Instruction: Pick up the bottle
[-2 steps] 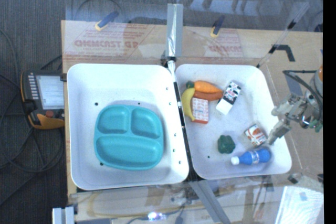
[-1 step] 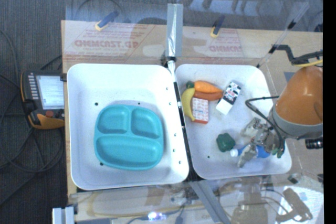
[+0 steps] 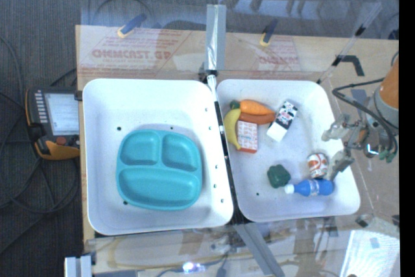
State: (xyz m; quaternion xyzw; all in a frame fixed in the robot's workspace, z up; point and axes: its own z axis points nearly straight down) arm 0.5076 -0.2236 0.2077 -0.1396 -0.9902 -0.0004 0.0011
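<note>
Bottle (image 3: 313, 188) is lying on its side in the right bin (image 3: 259, 207), near the front-right corner, long axis running roughly left-right w/ blue cap toward the green block (image 3: 279, 176). Gripper (image 3: 342, 147) is hovering just above-right of it, fingers spread, nothing between them (a small round can (image 3: 317, 164) is sitting betw. the two). Wrist is cut off at the frame edge; fingertips are hard to make out against the bin wall.

Glossy plastic bottle (image 3: 312, 188); smooth teal tray (image 3: 159, 168), probably plastic.
</note>
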